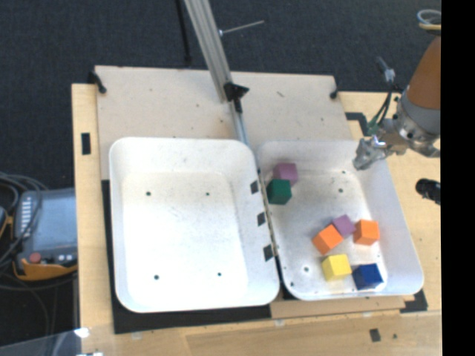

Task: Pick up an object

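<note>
Blocks for picking lie in the right bin. A purple block sits at the far left of that bin, with a green block touching it on its near side. A second group lies toward the near right corner: an orange block, a small purple block just beside it, another orange block to the right, a yellow block nearer, and a blue block beside the yellow one. The left bin sits alongside, on the counter. The arm enters from the right. Its jaws hang over the far right rim of the right bin, well apart from every block. Nothing sits between them; whether they are released or clenched cannot be told.
</note>
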